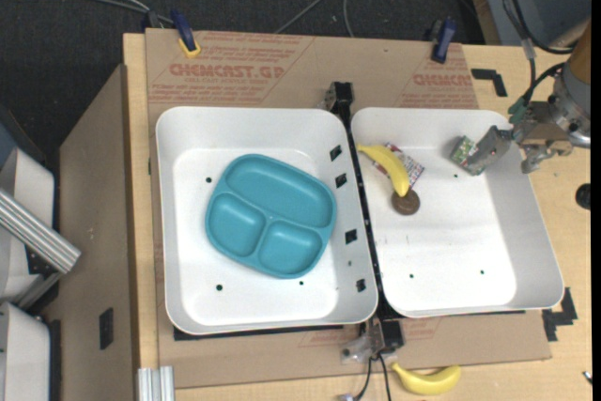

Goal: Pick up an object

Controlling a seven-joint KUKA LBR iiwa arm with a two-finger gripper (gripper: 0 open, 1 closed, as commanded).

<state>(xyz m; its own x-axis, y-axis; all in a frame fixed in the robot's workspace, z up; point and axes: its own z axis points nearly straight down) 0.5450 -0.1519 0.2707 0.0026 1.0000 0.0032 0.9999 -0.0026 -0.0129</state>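
In the right bin (470, 286) a yellow banana (387, 169) lies near the left wall, on a small printed wrapper (409, 166). A brown round piece (406, 202) sits at the banana's lower tip. A small green and grey object (460, 150) lies toward the bin's upper right. My gripper (512, 153) hangs over the bin's right rim, open. Its left finger (488, 150) is just right of the green object, and nothing is between the fingers. A blue divided plate (270, 215) lies in the left bin (188, 277).
A second banana (427, 378) lies outside the bins at the bench's front edge. Clamps (186, 35) hold the cardboard sheet at the back. Cables run across the dark floor behind the bench. The right bin's lower half is bare white.
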